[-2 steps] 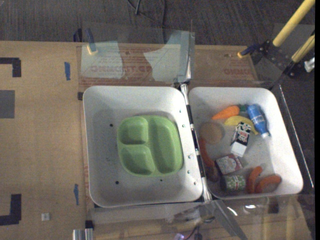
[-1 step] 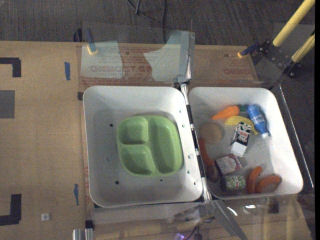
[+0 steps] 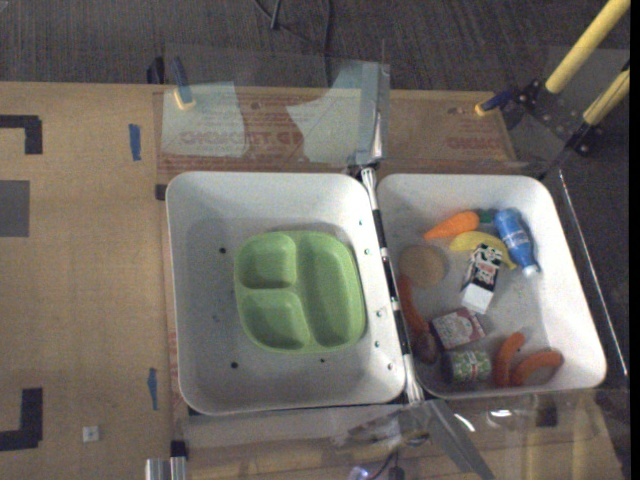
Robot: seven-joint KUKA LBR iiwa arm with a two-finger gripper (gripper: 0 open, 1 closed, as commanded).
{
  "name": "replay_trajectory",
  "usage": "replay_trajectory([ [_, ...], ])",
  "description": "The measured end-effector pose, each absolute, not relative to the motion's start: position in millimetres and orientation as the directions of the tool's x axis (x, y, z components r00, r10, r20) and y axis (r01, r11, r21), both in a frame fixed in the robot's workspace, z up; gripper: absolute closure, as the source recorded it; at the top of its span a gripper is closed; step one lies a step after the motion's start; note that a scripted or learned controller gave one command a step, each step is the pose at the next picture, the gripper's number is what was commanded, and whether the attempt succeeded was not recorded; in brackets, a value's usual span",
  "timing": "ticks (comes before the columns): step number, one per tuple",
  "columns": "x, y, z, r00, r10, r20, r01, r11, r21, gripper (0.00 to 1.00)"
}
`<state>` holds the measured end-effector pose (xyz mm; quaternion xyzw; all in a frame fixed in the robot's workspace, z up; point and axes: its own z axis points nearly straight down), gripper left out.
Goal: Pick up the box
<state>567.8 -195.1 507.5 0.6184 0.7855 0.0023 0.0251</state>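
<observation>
Two white bins sit side by side on the table. The left bin carries a green divided plate lying flat near its middle, with three compartments.

The right bin holds the clutter. The box, small and pinkish with a pale face, lies toward 7 o'clock from that bin's centre, tilted a little against the bin's edges. At 5 o'clock from the box, just beside it, stands a green can. At 8 o'clock from it, touching or nearly so, sits a small dark lump too blurred to name. A long orange piece runs along the bin's left wall, at 10 o'clock from the box.

At 1 o'clock from the box, near but apart, lies a black-and-white carton. A round brown disc rests at 11 o'clock from the box. Toward the bin's 12 o'clock edge lie an orange carrot, a yellow banana just under it, and a blue bottle at 3 o'clock from them. Two orange pieces rest at the bin's 5 o'clock corner, beside the can.

A clear plastic sheet lies on the table at 12 o'clock from the left bin. Yellow poles slant across the far 1 o'clock corner.

How the claw stands cannot be told.
</observation>
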Motion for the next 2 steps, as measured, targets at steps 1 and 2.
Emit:
replay_trajectory([
  [1,536.2,-151.5,432.9,-0.184,0.983,-0.002,0.983,0.184,0.002,1.0],
  [2,537.2,-152.6,444.3,-0.183,0.983,-0.005,0.983,0.183,0.007,1.0],
])
